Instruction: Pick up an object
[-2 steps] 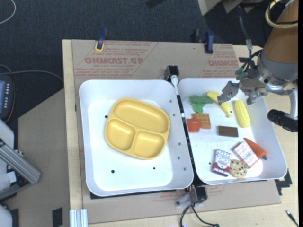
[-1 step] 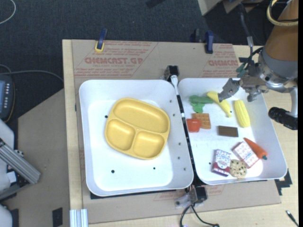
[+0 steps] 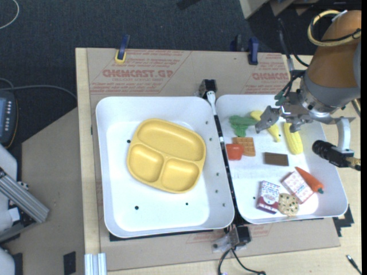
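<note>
Yellow plastic catches the eye first — a three-part tray (image 3: 166, 155) sits alone in the left bin (image 3: 109, 171), well apart from the action. Over in the right bin (image 3: 338, 202), nearest the camera, two small printed packets (image 3: 268, 196) and (image 3: 297, 185) lie with a cookie (image 3: 288, 205) between them, an orange carrot (image 3: 310, 179) just beside. Further back, a brown block (image 3: 276, 159), then a red piece (image 3: 234, 151) touching an orange waffle square (image 3: 246, 146). Now the gripper (image 3: 282, 118) — fingers spread, nothing between them, hanging over the far part of the bin. Right under and beside the fingertips: a yellow corn cob (image 3: 295, 140), a banana-like yellow piece (image 3: 272, 125) and a green leafy toy (image 3: 243, 121) off to the side. My read — it's lining up a grasp, nothing lifted yet. To do it well, centre on one item only; the corn looks the cleanest target, so straddle its narrow width and keep clear of the neighbouring yellow piece.
</note>
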Controlling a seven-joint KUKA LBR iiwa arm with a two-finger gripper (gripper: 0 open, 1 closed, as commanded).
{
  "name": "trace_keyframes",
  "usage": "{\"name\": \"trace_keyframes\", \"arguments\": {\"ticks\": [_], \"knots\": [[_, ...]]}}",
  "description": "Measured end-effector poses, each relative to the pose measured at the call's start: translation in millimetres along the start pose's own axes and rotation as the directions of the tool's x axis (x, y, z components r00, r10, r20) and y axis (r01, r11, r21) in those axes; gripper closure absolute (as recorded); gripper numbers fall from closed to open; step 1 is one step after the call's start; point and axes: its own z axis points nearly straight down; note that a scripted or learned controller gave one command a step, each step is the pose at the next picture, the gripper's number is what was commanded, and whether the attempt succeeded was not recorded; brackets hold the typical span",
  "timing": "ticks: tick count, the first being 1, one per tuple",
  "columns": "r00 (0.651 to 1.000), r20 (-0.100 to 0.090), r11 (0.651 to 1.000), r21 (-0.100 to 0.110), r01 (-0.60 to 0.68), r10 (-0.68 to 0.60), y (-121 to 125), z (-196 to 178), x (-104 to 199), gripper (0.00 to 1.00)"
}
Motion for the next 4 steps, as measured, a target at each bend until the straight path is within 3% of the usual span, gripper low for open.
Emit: {"name": "trace_keyframes", "arguments": {"ticks": [2,3,4], "knots": [[1.000,0.000,1.000,0.000,-0.001,0.001,-0.1,98.1,-10.5,0.00],[1.000,0.010,1.000,-0.018,-0.004,0.005,4.4,118.7,-16.1,0.00],[1.000,0.003,1.000,-0.024,-0.003,0.003,6.4,107.2,-11.7,1.00]]}}
